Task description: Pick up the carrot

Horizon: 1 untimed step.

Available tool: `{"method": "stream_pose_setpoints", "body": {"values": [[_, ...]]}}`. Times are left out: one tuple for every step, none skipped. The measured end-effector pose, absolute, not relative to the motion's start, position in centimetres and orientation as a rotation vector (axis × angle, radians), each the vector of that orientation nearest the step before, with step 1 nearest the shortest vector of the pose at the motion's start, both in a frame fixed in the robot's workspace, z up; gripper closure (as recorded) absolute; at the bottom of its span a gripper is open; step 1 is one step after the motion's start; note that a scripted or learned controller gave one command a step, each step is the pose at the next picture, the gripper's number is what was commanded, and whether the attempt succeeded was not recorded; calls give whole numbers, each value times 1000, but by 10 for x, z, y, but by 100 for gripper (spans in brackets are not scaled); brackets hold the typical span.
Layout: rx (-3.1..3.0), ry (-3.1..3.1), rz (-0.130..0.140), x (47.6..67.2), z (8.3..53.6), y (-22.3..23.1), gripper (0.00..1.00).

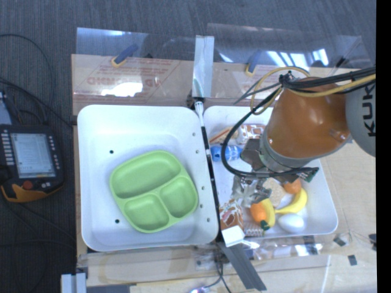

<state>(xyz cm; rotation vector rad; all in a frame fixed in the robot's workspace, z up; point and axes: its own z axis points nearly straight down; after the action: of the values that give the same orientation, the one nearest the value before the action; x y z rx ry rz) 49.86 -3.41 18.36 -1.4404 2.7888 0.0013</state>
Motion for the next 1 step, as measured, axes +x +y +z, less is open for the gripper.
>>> {"method": "stream_pose_setpoints", "body": {"values": [[-1690,2636,-11,486,368,-43,100]]}}
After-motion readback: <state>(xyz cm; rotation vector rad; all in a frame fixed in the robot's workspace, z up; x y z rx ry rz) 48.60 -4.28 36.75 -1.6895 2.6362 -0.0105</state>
